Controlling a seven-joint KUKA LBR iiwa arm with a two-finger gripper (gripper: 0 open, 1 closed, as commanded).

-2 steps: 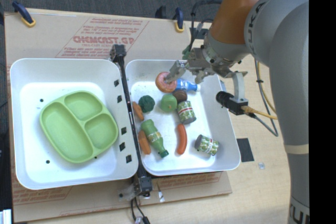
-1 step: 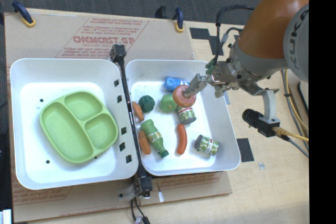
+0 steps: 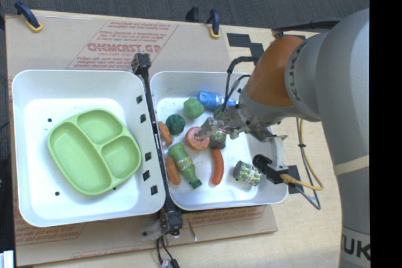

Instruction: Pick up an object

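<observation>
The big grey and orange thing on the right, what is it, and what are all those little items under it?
That is a robot arm, seen by one camera above the bench. Its pincer reaches down into the right white bin, over a pink ring-shaped toy. Around it lie toy foods: a green plastic bottle, a red sausage, a blue can. The left white bin holds a light green divided plate. Whether the pincer grips anything is unclear.

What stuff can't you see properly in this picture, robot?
- The two-finger gripper: too small and cluttered in the camera view to tell its finger state.
- The round pink-and-orange toy under it: partly covered by the gripper.
- The blue bottle-shaped toy: its right end is hidden behind the arm.
- The small patterned can: label too small to read.
</observation>
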